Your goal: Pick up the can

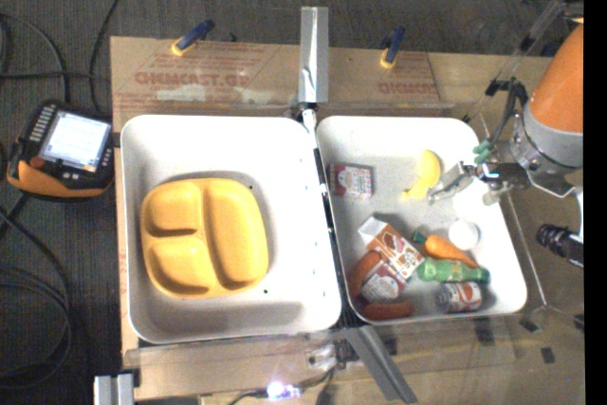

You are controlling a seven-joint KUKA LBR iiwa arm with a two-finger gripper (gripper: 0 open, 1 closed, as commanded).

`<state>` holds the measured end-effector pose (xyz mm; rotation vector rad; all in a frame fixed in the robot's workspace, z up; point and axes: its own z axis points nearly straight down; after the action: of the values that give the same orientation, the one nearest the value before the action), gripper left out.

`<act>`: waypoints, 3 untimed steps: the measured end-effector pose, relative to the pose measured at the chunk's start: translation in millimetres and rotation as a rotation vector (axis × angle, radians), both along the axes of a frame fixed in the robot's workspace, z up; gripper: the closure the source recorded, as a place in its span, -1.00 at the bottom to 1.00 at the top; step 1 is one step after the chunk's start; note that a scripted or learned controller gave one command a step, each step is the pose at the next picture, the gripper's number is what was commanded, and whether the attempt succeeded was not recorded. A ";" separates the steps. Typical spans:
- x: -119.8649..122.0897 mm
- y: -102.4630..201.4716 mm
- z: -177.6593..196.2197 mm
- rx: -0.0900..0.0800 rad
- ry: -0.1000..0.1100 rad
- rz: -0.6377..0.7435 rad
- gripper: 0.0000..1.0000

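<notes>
The can point(461, 297) lies on its side in the near right corner of the right bin point(398, 130), just in front of a green bottle point(453, 272) and an orange carrot point(446, 248). To its left sit a red sausage-like piece point(387, 309) and a small carton point(391, 253) (tilted, red and white). Farther back, a white round lid point(464, 233) lies near the right wall, a yellow banana point(427, 174) rests mid-bin, and a small dark packet point(351, 180) lies by the divider. The gripper point(453, 185) hangs over the bin beside the banana, well apart from the can; its fingers look slightly parted with nothing between them, though the view is blurred. The left bin point(142, 299) holds a yellow divided tray point(204, 234).
</notes>
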<state>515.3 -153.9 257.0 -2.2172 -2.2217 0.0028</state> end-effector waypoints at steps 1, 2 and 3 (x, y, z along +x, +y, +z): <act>27.7 43.0 -163.6 0.000 -0.005 0.057 -1.00; -26.4 -35.1 -166.3 -0.010 -0.019 0.151 -1.00; -2.9 43.4 -166.9 -0.006 -0.021 -0.173 -1.00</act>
<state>512.3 -110.5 90.2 -2.4156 -2.0333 -0.0145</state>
